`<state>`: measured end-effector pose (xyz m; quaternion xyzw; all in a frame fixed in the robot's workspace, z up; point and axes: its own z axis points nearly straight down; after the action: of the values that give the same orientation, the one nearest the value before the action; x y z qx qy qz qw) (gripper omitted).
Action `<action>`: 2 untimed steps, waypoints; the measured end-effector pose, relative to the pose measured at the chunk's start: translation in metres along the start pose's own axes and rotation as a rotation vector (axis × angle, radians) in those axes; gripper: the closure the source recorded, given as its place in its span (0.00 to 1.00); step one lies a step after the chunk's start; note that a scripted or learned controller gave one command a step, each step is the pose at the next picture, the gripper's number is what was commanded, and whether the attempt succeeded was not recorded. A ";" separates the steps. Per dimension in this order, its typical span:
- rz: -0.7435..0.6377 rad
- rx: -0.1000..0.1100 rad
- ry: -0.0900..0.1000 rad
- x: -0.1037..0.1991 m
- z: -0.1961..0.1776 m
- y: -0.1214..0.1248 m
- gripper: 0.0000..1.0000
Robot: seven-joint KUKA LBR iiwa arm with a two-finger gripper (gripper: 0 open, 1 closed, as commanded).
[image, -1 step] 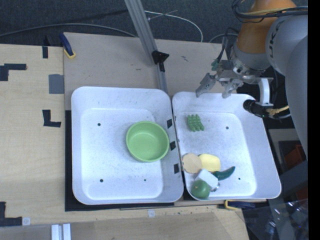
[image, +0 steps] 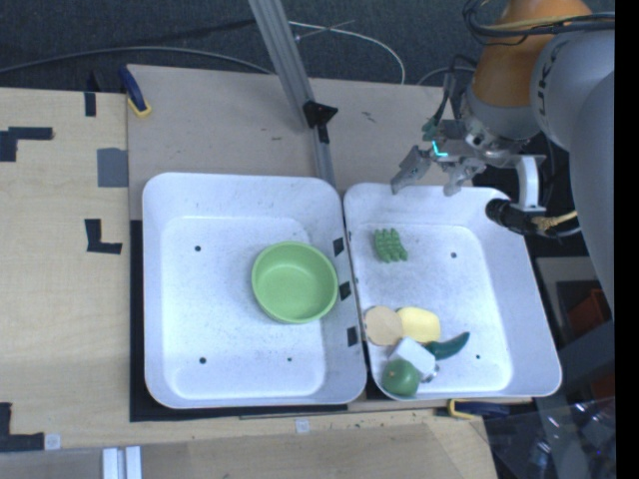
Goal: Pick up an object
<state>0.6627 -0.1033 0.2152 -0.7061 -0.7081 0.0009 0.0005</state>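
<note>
The two-finger metal pincer point(image: 431, 177) hangs over the far rim of the right-hand shallow white plastic bin point(image: 519, 297), its two grey fingers point(image: 407, 175) spread apart and nothing between them. Below it, on the bare floor of that bin, lies a small ridged dark-green block point(image: 389, 245), well apart from the pincer and close to the bin's left wall. The other pieces crowd the near left corner of the same bin: a round tan disc point(image: 382, 324) touches a yellow lemon-shaped piece point(image: 420, 322), a small white boxy piece point(image: 412, 355) sits just in front of both, a round green ball point(image: 401, 378) lies against the near wall and touches the white piece, and a curved dark-green piece point(image: 451, 345), perhaps a toy pepper though it is too small to be sure, pokes out to the right of the yellow one. The left-hand white bin point(image: 180, 267) adjoins the right bin's left wall and holds an upright light-green plastic bowl point(image: 294, 282) near its right side. Both bins rest on the pale wooden worktop point(image: 60, 267), and a slanted grey metal post point(image: 290, 68) rises behind the seam between them.
</note>
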 end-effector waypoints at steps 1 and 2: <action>0.000 0.006 0.000 0.004 0.065 0.000 0.00; 0.001 0.006 0.000 0.004 0.124 -0.011 0.00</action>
<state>0.6519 -0.0996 0.0909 -0.7066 -0.7076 0.0031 0.0025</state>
